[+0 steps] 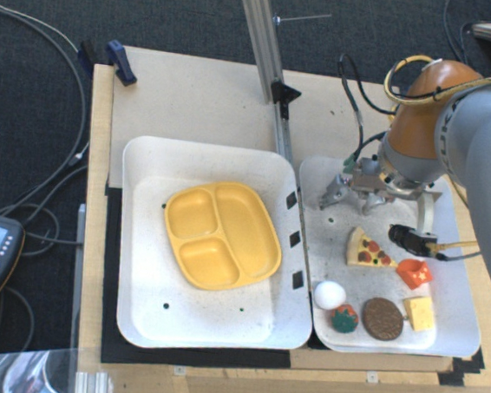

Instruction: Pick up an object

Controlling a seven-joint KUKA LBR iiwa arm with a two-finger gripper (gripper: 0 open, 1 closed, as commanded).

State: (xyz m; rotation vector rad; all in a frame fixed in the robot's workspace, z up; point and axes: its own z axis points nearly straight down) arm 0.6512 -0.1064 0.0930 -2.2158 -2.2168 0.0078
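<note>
Triangular pizza slice [369, 250], seemingly red-topped, lies just below the tool [348, 196].

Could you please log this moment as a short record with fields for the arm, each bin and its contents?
arm: reaches in from the right, gripper over the far end of the right bin
left bin: yellow divided tray
right bin: pizza slice, white ball, brown round cookie, yellow block, orange-red piece, small red and green piece
held: nothing visible between the fingers
</note>
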